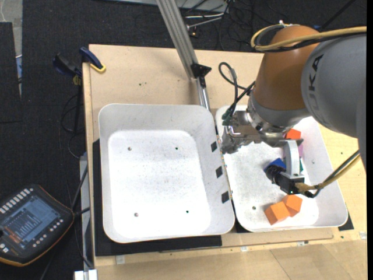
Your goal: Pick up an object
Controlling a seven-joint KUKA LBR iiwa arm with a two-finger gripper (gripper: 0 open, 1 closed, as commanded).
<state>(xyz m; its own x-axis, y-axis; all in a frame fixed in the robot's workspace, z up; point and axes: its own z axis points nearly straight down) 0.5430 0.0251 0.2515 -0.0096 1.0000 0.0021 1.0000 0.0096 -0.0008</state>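
Low over the right bin (326, 214), the gripper (233, 137) cannot be read as released or clenched; orange blocks (284, 209) and a blue object (275, 171) lie near its right.

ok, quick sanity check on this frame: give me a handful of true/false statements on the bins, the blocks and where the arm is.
1. The arm is over the right bin. True.
2. The orange blocks lie in the left bin. False: they lie in the right bin, near its front edge.
3. A blue object lies in the right bin, behind the orange blocks. True.
4. The two bins stand far apart. False: they sit side by side, rims meeting.
5. A handheld control pendant lies off the bench to the view's left. True.
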